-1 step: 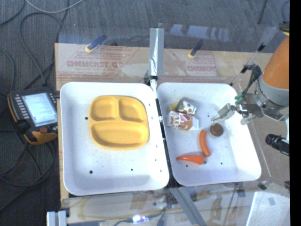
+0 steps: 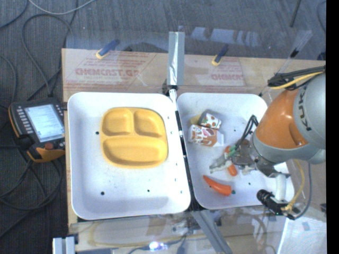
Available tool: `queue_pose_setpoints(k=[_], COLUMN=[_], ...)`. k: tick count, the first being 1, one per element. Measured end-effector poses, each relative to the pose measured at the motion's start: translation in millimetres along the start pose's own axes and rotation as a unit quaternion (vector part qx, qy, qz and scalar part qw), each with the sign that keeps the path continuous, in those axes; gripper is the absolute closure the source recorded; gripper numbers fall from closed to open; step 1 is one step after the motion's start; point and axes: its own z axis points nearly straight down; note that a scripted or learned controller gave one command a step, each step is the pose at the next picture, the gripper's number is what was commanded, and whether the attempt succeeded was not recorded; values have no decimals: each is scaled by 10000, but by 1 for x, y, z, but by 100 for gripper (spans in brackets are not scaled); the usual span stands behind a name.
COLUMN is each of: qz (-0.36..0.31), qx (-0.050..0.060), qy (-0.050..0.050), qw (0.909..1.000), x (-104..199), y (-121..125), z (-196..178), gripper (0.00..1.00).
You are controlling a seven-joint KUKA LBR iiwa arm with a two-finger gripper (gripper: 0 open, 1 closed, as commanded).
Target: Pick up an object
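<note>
My gripper (image 2: 225,162) hangs low over the middle of the right bin (image 2: 249,102), reaching in from the right under the grey and orange arm (image 2: 288,128). A small orange piece (image 2: 232,170) lies right beneath it, and a small red and green bit (image 2: 228,149) sits just above it. I cannot tell whether either one is held. An orange carrot (image 2: 217,185) lies on the bin floor just below the gripper, apart from it. Two small printed cartons (image 2: 204,135) (image 2: 210,120) rest up and to the left of the gripper.
The left bin (image 2: 85,142) holds a yellow divided plate (image 2: 135,136). A metal divider post (image 2: 175,62) stands between the bins at the back. A handheld pendant (image 2: 37,126) lies left of the bench, and cables trail on the floor.
</note>
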Motion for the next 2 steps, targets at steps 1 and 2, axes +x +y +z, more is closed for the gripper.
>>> queue_pose_setpoints(k=[1, 2], qz=[2, 612], qx=[16, -13], qy=[8, -22], qw=[10000, 9981], x=[0, 70], y=[0, 22], z=[-8, -158], gripper=[100, 100])
